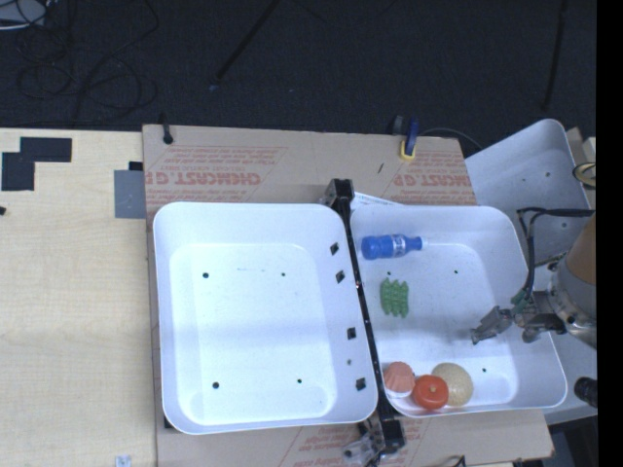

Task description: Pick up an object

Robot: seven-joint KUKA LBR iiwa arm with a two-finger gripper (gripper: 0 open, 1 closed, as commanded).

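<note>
— Camera view, from the left: what stands there?

— Pale wood-grain bench, matte. On top, a flat brown cardboard sheet with red print reading upside down. On the cardboard, two shallow white bins side by side, both smooth plastic with rounded corners and raised rims. Left bin glossy, dotted with a few small dark holes in the floor. Between the two, a thin black strip running along the shared edge.

— And the right bin?

— Holds all the loose things. Near the top left corner, a blue bottle lying on its side, cylindrical, with a pale cap end pointing right. Just below, apart from the bottle, a small green piece, ribbed or knobbly, oblong. Down at the front edge, three rounded things huddled together and touching: a pinkish round lump, a red ball-like one with a shine, and a dull tan one, roughly spherical.

— The claw?

— Claw low over the right part of the right bin, grey metal, reaching in from the right. Nothing seen between the fingers. Spread or pressed together: cannot tell, too small and dark. Well apart from the bottle and the green piece, nearer the tan ball yet not touching.

— Anything behind?

— Dark floor with loose black cables, and a small blue and yellow clip at the cardboard's back edge.
</note>
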